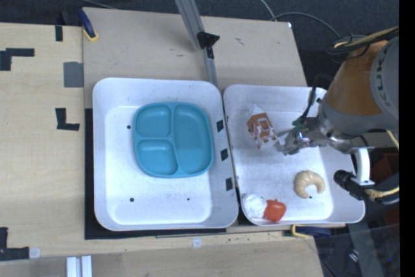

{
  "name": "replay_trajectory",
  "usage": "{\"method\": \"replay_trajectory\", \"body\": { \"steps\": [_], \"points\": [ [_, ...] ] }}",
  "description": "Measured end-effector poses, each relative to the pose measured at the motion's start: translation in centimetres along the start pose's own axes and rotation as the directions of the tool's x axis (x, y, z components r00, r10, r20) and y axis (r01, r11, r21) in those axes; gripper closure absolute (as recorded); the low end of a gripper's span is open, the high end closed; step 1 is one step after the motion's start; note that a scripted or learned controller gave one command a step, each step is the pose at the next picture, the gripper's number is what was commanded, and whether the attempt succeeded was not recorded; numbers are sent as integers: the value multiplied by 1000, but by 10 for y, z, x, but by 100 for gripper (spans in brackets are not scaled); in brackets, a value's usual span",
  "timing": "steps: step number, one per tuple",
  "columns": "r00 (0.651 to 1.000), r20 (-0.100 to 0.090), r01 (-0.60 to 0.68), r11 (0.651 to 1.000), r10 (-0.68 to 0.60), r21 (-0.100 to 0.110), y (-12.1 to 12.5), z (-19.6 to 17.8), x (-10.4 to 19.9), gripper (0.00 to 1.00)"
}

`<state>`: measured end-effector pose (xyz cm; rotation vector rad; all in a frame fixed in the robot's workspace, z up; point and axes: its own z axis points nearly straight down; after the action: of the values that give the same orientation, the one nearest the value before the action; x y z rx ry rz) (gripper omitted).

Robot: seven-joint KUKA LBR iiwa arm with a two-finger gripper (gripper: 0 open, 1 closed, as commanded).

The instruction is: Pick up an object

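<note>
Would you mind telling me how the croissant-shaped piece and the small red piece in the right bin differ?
The croissant is pale tan and curved like a crescent; the red piece is bright red and rounded. The croissant looks larger than the red piece. The croissant lies apart on the bin floor, while the red piece sits in the near corner against a white object. Both lie in the right bin, below the gripper.

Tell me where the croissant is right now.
The croissant lies in the right bin, toward its near right corner, below the pincer and up-right of the red-and-white toy.
</note>
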<state>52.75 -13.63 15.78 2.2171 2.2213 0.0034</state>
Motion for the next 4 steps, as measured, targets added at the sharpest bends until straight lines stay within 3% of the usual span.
{"method": "replay_trajectory", "body": {
  "steps": [2,4],
  "points": [
    [1000,1,0,1000,0,-1,-2,-97,-4,100],
    [1000,-2,5,1000,-5,5,17,-98,91,100]
  ]
}}
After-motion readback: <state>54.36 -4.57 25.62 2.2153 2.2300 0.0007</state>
